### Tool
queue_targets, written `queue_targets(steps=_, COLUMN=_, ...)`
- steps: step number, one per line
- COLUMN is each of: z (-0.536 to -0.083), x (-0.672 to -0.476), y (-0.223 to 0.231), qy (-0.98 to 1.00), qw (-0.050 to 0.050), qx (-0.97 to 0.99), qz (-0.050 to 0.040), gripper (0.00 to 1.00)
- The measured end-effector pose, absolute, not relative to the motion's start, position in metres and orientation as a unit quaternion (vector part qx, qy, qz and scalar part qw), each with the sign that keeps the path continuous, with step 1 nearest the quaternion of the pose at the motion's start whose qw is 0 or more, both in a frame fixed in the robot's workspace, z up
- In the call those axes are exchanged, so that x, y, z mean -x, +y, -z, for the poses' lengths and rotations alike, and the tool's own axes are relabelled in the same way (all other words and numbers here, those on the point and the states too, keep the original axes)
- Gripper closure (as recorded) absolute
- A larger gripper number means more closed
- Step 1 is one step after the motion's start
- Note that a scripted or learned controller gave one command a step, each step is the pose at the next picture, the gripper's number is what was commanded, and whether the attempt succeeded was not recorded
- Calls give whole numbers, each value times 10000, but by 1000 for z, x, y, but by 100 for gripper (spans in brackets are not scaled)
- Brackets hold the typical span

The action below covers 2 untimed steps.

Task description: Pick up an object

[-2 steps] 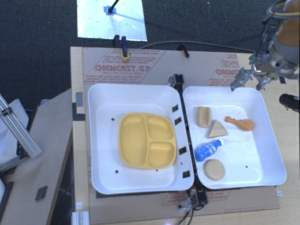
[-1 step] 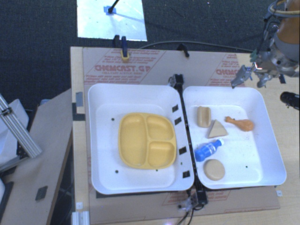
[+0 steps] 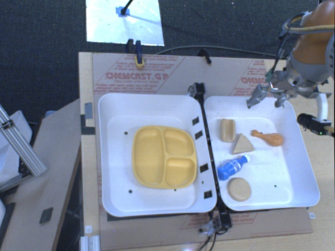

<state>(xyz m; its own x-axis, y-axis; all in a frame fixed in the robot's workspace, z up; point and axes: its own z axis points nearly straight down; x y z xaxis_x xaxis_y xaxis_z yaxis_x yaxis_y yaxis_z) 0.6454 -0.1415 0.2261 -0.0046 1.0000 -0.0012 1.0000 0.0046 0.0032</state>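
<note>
My gripper [image 3: 268, 98] hangs open over the far edge of the right bin [image 3: 298, 187], its two grey fingers spread apart with nothing between them. Below it in that bin lie a tan bread-like piece [image 3: 226, 130], a beige wedge [image 3: 242, 144], an orange drumstick [image 3: 268, 138], a small blue bottle [image 3: 231, 168] with a white cap, and a round tan disc [image 3: 239, 189]. The drumstick is the nearest object to the gripper, a little toward the camera from it.
The left bin [image 3: 118, 135] holds a yellow divided plate [image 3: 164, 157]. A black divider with clips [image 3: 204, 145] runs between the bins. A clamp [image 3: 138, 54] sits at the bench's far edge. An aluminium rail [image 3: 18, 143] stands at the left.
</note>
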Motion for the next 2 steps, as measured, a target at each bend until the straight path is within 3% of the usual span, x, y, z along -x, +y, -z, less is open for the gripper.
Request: queue_targets(steps=2, z=-108, x=-650, y=-140, qy=7088, qw=12, qx=-7054, qz=-7, gripper=0)
